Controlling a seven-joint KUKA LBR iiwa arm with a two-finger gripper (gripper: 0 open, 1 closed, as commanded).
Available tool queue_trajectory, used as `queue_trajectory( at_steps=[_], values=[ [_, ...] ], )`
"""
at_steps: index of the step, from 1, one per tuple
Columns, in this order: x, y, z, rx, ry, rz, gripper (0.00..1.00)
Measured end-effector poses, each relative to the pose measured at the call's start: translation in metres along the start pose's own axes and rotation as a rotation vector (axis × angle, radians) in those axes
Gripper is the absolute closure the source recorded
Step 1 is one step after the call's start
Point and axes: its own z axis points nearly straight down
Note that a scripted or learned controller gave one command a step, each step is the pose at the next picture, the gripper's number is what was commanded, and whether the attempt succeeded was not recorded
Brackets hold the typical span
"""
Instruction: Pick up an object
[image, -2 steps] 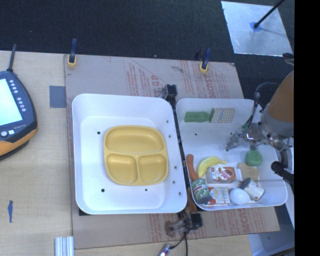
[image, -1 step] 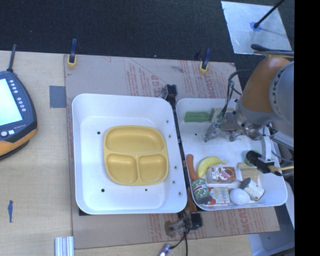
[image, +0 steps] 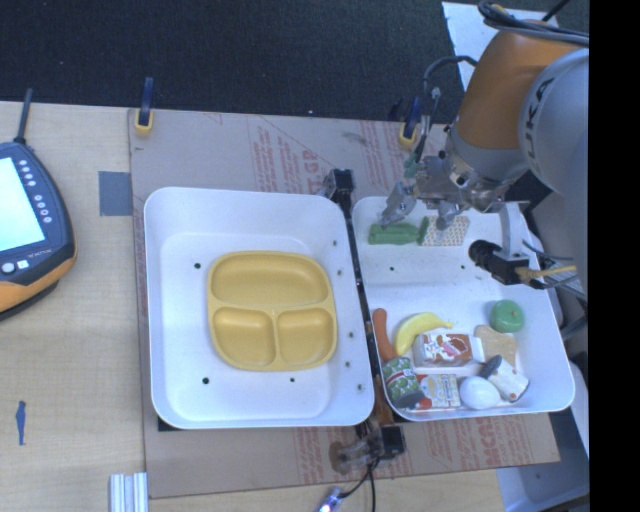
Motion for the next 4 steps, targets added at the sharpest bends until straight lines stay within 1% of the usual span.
queue_trajectory(
  at_steps=[1, 2, 3, 4],
  values=[
    [-0.047, -0.049, 0.111, 0.005, -0.003, -0.001, 0.00],
    [-0.085, -0.152, 0.111, 0.002, -0.001, -0.001, 0.00],
    [-0.114, -0.049, 0.094, 0.001, -0.001, 0.002, 0.00],
    [-0.142, -0.095, 0.111, 0.002, -0.002, 0.000, 0.00]
  ],
)
